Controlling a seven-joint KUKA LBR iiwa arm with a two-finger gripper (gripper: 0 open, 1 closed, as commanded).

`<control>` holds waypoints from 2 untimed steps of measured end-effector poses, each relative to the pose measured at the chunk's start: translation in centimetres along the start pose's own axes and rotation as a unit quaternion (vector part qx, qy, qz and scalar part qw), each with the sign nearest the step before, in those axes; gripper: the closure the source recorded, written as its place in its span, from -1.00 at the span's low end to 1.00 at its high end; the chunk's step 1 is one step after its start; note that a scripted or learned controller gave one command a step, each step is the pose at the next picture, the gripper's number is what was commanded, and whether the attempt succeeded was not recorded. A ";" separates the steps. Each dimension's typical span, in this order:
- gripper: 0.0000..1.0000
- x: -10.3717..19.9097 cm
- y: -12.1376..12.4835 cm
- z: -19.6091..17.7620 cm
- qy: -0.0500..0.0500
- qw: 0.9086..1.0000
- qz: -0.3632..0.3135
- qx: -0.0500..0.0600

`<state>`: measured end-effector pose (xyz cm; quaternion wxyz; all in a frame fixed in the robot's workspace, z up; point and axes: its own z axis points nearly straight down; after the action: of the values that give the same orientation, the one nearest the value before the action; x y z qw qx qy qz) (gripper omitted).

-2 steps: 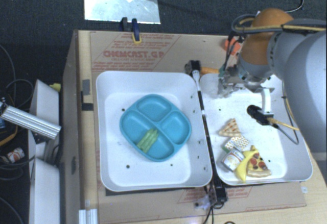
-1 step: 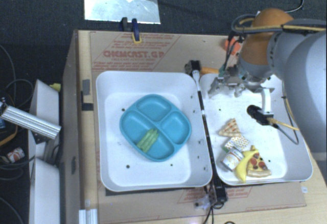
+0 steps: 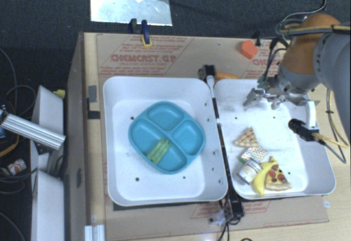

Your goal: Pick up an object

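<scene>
We see the gripper (image 3: 262,102) hanging over the far end of the right bin (image 3: 307,155), reaching in from the right. Its 2 fingers (image 3: 249,100) are spread apart with nothing between them, and the bin floor shows bare beneath them.

The things to pick from all lie in the near half of that same bin, well apart from the gripper. A tan triangular wedge (image 3: 245,138) with a grid pattern lies nearest to it. Just below the wedge sits a small checked packet (image 3: 256,154), and beside that a little can (image 3: 248,171) lies tipped on its side. A yellow banana (image 3: 266,175) curves along the can's right, touching a pizza slice (image 3: 279,179) (red spots on its top) by the bin's near rim.

In the left bin (image 3: 126,179) we see 1 blue plate (image 3: 175,124) split into 4 compartments, with a green piece (image 3: 159,150) lying in the near compartment.

An orange block (image 3: 248,49) rests on the bench (image 3: 164,59) beyond the right bin, outside both bins.
</scene>
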<state>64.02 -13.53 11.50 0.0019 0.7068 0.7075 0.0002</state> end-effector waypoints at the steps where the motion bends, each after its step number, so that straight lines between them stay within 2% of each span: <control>1: -1.00 1.7 -6.2 -0.8 0.001 1.000 0.000 0.001; 2: -1.00 2.0 1.2 3.1 0.001 1.000 -0.001 0.001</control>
<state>65.22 -11.54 8.42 0.0004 0.7060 0.7082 0.0006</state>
